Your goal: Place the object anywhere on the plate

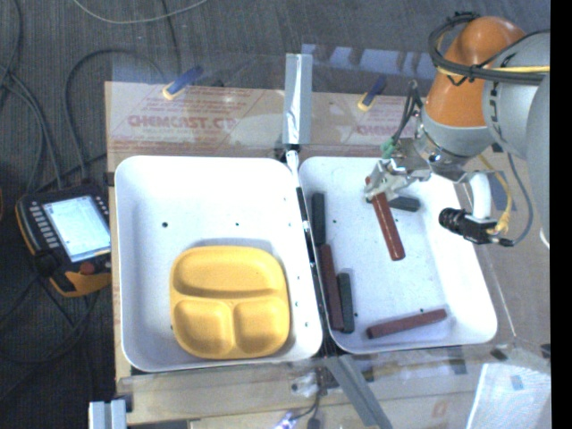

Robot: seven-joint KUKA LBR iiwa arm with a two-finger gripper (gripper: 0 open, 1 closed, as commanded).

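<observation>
A yellow plate with three compartments lies in the left bin, toward its front. My gripper is over the back of the right bin, far to the right of the plate. Its fingers are shut on the upper end of a reddish-brown bar, which slants down and toward the front from them. A small dark grey piece lies just right of the bar's top end.
Along the right bin's left wall lie a dark bar, a brown bar and a short dark bar. Another brown bar lies near the front. A raised divider separates the bins.
</observation>
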